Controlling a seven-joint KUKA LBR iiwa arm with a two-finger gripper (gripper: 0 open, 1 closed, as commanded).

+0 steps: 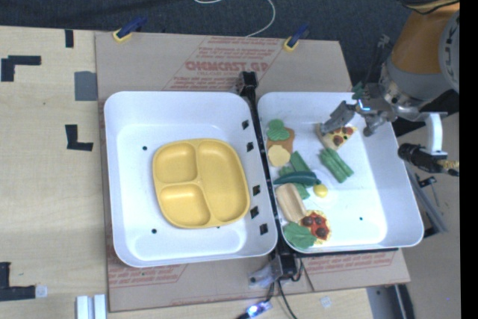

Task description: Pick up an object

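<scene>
My gripper hangs over the upper right part of the right bin, open, with one dark finger on the left and the other on the right. Just below the left finger lies a small pizza-slice toy; nothing sits between the fingers. A green ridged stick lies a little further down. Along the bin's left side lie other toy foods: a green leafy piece, a pale yellow round, a dark green pod, a tan bun and a second pizza piece.
The left bin holds a yellow divided plate. A small yellow ball rests mid-bin on the right. Both bins stand on a cardboard sheet. The arm's orange band rises at the right edge. A white cable lies behind.
</scene>
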